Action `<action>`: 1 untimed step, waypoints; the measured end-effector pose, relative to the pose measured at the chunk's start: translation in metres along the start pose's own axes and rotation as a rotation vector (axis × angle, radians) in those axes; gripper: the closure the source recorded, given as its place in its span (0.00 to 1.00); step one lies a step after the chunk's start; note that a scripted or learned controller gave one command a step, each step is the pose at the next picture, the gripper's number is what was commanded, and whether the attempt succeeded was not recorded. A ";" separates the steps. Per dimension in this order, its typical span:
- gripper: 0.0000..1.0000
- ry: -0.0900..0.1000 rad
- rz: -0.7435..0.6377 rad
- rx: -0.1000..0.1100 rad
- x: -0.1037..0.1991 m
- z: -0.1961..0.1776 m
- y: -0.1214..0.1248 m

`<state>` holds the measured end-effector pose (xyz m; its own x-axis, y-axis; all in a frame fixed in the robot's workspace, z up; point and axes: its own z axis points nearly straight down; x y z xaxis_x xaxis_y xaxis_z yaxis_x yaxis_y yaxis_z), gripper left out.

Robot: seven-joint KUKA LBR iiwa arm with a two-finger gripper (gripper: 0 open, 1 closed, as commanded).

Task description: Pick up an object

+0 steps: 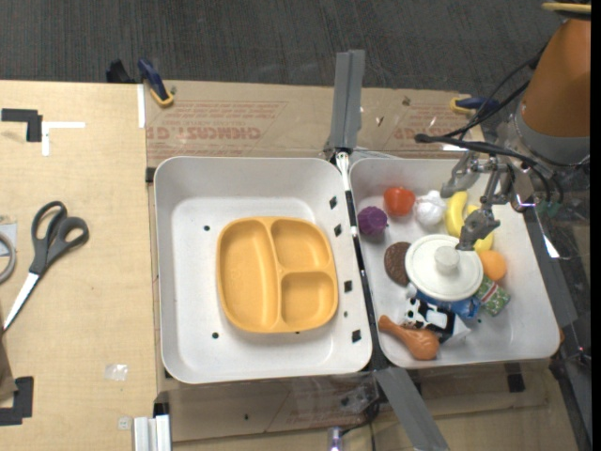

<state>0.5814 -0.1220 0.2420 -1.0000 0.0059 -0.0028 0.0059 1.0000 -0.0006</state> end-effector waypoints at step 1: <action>0.00 -0.006 -0.047 0.000 0.026 0.133 0.012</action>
<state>0.5558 -0.1100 0.1086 -0.9991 -0.0415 -0.0085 -0.0415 0.9991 -0.0013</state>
